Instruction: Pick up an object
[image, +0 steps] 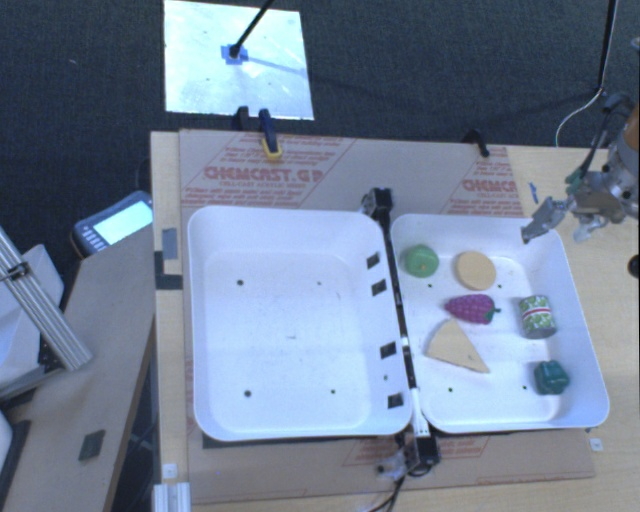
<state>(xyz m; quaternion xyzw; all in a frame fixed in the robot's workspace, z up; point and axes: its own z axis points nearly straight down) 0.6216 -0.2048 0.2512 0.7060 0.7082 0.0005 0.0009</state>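
Camera view, left to right: the left bin (290, 320) offers bare white floor. In the right bin (570, 290), a green ball (420, 261) and tan disc (475, 269) sit near the far wall, purple grapes (470, 308) and cheese wedge (459, 347) mid-floor, a can (537, 315) and teal piece (550, 377) along the right rim. The tool (562, 220) hovers over the far-right corner, fingers apart, holding nothing.

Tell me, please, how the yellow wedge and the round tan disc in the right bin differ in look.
The yellow wedge is triangular with a pointed tip, while the tan disc is round. The wedge is pale yellow; the disc is a warmer tan-orange. The wedge lies nearer the bin's front, below the purple grapes; the disc lies above them, beside the green ball. Both lie flat in the right bin.
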